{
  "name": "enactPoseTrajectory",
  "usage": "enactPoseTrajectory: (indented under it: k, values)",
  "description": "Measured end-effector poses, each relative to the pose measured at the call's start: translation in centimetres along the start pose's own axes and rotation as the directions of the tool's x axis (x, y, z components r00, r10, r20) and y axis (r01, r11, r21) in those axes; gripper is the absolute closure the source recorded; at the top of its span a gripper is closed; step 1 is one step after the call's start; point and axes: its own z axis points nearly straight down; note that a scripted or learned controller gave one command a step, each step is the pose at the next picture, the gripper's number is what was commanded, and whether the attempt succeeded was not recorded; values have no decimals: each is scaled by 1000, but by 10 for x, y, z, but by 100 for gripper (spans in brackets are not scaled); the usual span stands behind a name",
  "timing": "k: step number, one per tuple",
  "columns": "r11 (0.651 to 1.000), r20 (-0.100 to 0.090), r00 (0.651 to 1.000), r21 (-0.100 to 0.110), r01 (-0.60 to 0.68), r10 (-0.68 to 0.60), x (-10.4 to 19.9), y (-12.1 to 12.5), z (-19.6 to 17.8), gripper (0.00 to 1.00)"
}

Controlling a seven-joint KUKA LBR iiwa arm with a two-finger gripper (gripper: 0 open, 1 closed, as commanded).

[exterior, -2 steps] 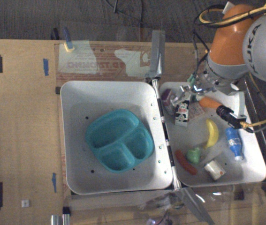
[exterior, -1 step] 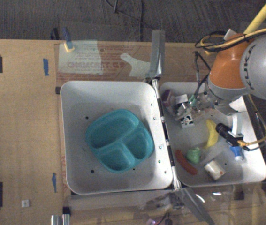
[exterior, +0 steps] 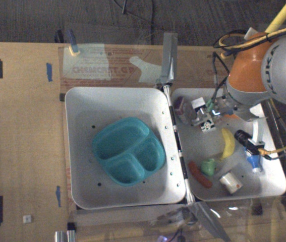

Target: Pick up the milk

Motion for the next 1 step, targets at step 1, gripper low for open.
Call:
enactPoseTrajectory:
  k: [1]
  values:
    - [999,-8,1000,24,22,-21,50,40,-92,100]
